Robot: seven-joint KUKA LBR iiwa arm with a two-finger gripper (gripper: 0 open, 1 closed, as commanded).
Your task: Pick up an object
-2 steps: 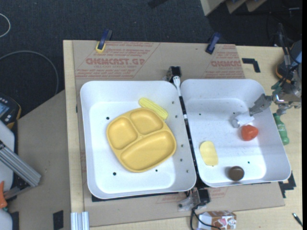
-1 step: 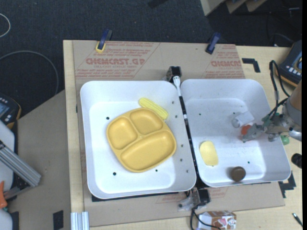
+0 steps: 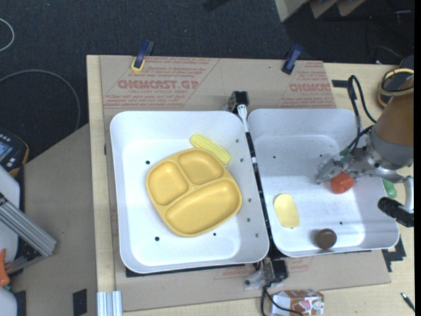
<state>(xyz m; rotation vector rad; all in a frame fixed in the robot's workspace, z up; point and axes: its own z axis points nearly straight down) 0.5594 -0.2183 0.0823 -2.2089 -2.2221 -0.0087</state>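
Observation:
In the right bin (image 3: 296,133) a small red object (image 3: 341,184) lies near the right wall. My gripper (image 3: 333,171) reaches in from the right and sits directly over the red object's upper edge, touching or nearly touching it. A pale yellow flat piece (image 3: 286,210) rests near the bin's left side, and a brown round object (image 3: 325,238) sits by the front wall. In the left bin (image 3: 131,229) lies a yellow divided plate (image 3: 193,191), with a yellow ridged piece (image 3: 210,148) at its far rim.
A small green item (image 3: 390,188) shows at the right bin's right edge, under the arm. A black divider with cable (image 3: 248,151) runs between the bins. Clamps hold the cardboard base (image 3: 197,81) at the back.

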